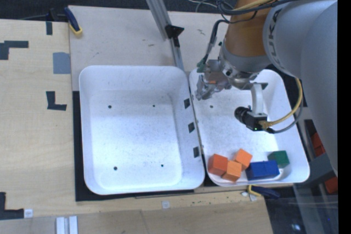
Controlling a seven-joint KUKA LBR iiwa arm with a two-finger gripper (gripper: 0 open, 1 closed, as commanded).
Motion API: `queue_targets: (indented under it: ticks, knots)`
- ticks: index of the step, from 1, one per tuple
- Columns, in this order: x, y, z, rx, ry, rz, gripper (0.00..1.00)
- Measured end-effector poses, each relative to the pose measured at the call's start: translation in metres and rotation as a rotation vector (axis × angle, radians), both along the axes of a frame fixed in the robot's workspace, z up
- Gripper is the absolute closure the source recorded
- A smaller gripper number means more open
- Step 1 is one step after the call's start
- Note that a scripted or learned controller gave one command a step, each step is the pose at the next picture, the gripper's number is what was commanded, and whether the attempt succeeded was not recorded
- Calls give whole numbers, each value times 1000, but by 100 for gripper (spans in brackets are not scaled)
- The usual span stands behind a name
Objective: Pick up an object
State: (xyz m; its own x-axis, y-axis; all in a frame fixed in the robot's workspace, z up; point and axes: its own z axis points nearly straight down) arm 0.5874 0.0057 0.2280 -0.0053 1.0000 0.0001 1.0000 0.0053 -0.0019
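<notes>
We see the grey arm reaching in from three o'clock, its orange band bent down towards nine o'clock. The gripper points down at seven o'clock, and a small black fitting hangs off the wrist at five o'clock

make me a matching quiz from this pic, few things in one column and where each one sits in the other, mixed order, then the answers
Things:
1. blue block
2. green block
3. gripper
4. left bin

Places:
A. over the far left part of the right bin
B. near edge of the right bin, right of the orange blocks
C. beside the right bin, on the side away from the arm
D. near right corner of the right bin, just beyond the blue one

Pairs: 1-B, 2-D, 3-A, 4-C
</notes>
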Motion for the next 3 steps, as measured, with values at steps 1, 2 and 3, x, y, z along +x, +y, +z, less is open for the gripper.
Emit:
queue_targets:
  ticks: [1,2,3]
  knots:
    - [-10,29,-13,0,2,-1,100]
    - [12,90,1,2,-3,3,100]
    - [-74,82,-39,-1,9,-5,100]
